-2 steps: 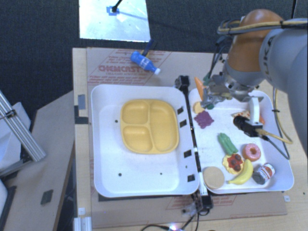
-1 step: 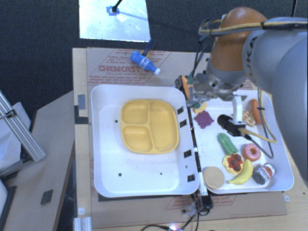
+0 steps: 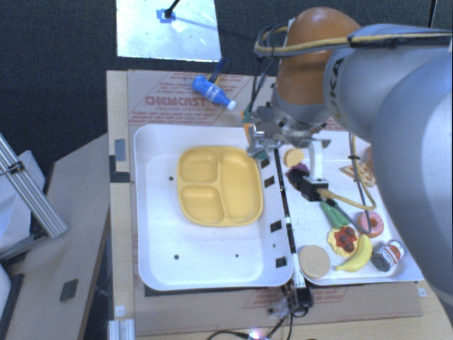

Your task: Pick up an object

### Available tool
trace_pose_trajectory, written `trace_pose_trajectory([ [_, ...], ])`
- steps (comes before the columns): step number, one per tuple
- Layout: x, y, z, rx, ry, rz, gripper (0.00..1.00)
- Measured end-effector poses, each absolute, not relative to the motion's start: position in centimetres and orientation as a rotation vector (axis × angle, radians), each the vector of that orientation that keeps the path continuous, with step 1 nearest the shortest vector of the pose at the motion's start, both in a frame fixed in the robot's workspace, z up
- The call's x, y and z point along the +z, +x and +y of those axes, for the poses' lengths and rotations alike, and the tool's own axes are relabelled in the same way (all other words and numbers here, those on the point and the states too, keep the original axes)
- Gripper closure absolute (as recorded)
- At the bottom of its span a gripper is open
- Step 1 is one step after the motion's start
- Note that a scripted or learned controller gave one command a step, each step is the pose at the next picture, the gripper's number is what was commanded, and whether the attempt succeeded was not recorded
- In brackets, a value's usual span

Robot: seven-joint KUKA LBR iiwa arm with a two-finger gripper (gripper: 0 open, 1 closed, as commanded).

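Here, the things to pick from lie in 2 white bins side by side. The left bin (image 3: pixel 152 211) holds 1 yellow plate (image 3: pixel 218 185) with 3 compartments, lying flat near the bin's middle. The right bin (image 3: pixel 354 276) holds small toy foods: a yellow banana (image 3: pixel 357 255) at the near edge, a tan round biscuit (image 3: pixel 314 261) just left of it, and a small can (image 3: pixel 386 255) on its side just right of it. Above the banana are a red and yellow piece (image 3: pixel 342 238), a pink doughnut (image 3: pixel 371 224) and a green stick (image 3: pixel 334 213). Farther back lie a purple piece (image 3: pixel 300 169) and a small tan disc (image 3: pixel 293 157).

Both bins rest on a cardboard sheet (image 3: pixel 177 98) on a pale wooden table (image 3: pixel 78 190). A blue bottle (image 3: pixel 212 91) lies on the cardboard behind the left bin. Beyond it a shiny metal square (image 3: pixel 168 20) sits against a dark floor. A metal rail (image 3: pixel 28 190) leans at the left.

The claw (image 3: pixel 263 146) hangs over the far end of the wall between the 2 bins, near the plate's back right corner. I cannot tell whether it is spread or pressed together, and nothing can be seen held in it.
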State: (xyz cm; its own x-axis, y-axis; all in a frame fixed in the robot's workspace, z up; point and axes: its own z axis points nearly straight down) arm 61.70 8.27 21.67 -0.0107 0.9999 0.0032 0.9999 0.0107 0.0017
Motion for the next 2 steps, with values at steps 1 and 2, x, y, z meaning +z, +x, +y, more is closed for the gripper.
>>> trace_pose_trajectory([
  [1,22.13,61.56,9.09,-0.002,-2.214,-2.228,1.00],
  [2,21.76,62.07,8.60,-0.002,-2.221,-2.224,1.00],
])
